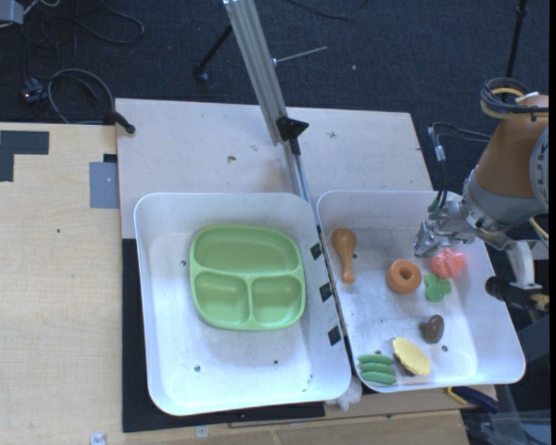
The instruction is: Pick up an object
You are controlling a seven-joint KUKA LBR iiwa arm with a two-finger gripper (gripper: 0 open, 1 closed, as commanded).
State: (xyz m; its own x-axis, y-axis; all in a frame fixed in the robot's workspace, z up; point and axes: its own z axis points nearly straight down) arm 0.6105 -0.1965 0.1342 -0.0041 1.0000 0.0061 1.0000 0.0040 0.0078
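The right bin (pixel 371 341) holds several toy foods: an orange donut (pixel 404 276), a brown drumstick (pixel 344 251), a pink-red strawberry-like piece (pixel 449 264), a small green piece (pixel 436 289), a dark brown piece (pixel 432 327), a yellow piece (pixel 411 357) and green pea pods (pixel 377 369). My gripper (pixel 434 239) hangs low over the right bin's far right part, just left of and above the pink piece and to the upper right of the donut. Nothing shows between its fingers.
A green divided plate (pixel 247 277) lies in the left bin (pixel 157 341). A slanted metal rail (pixel 265 72) runs from the top down to the seam between the bins. Cables lie on the dark floor behind the bench.
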